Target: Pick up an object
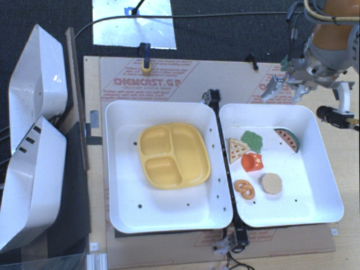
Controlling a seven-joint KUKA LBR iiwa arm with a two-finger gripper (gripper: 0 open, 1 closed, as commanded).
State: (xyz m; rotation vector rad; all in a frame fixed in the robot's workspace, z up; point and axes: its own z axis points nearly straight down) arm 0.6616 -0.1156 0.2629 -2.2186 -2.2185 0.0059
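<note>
Approach step, nothing lifted: I log the jaws (286, 89) spread apart and empty above the right bin's (323, 151) far rim, with the watermelon slice (287, 139) nearest below, so next comes a descent onto it.

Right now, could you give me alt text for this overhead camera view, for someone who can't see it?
A robot gripper hovers above the right bin's far edge; inside lie a watermelon slice, green leaf, waffle wedge, red piece, pretzel and tan disc. The left bin holds a yellow divided tray.
</note>
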